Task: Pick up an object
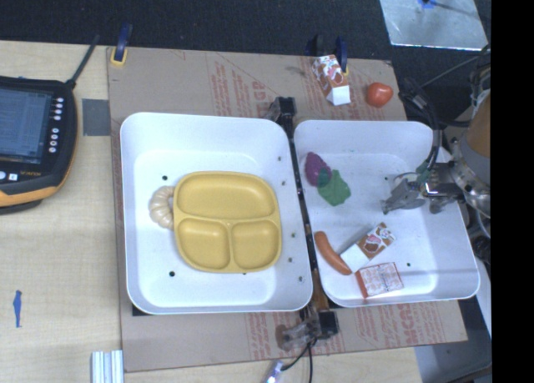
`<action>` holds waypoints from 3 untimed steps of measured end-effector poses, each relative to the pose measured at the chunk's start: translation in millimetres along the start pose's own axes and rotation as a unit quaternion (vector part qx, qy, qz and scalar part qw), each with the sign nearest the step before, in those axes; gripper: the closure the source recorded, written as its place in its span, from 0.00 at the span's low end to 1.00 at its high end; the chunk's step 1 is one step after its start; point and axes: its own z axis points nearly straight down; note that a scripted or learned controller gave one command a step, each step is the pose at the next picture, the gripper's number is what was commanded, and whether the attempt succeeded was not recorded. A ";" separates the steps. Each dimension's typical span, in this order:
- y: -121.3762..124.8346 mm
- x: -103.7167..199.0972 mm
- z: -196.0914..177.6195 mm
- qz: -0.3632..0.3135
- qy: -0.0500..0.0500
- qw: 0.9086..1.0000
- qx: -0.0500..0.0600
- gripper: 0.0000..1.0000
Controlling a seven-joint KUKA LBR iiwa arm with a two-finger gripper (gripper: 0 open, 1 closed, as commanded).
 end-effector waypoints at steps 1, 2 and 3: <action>-24.7 37.2 114.4 0.000 0.000 1.000 -0.001 0.00; -24.8 35.5 104.5 -0.002 -0.002 1.000 0.000 1.00; 45.7 96.5 13.3 -0.001 0.000 1.000 -0.002 1.00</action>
